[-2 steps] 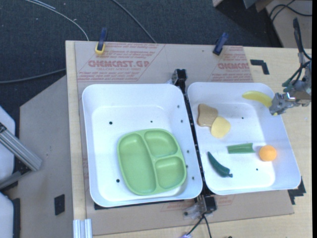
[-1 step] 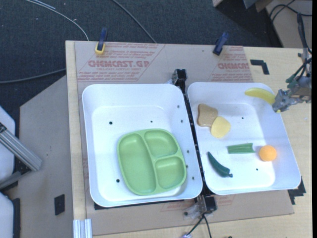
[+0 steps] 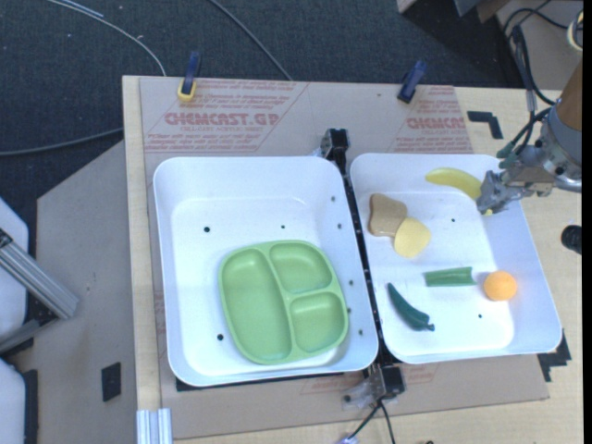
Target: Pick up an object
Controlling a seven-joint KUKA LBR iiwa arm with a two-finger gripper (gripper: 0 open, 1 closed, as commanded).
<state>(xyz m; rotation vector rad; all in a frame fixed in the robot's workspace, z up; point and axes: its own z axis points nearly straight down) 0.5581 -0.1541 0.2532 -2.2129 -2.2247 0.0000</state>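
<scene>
The right bin [image 3: 518, 336] holds a yellow banana [image 3: 453, 181], a tan bread slice [image 3: 386, 213], a pale yellow round piece [image 3: 413, 239], a green pepper strip [image 3: 449, 277], a dark green chili [image 3: 408, 306] and an orange ball [image 3: 500, 287]. My gripper [image 3: 491, 199] hangs over the upper right part of this bin, just right of the banana's tip. Nothing shows between its fingers.
The left bin [image 3: 185, 202] carries a green divided plate [image 3: 282, 299]. A black clip [image 3: 335, 142] sits between the bins at the back. Blue clamps [image 3: 189, 74] [image 3: 413, 80] pin the cardboard sheet. Cables trail behind the bench.
</scene>
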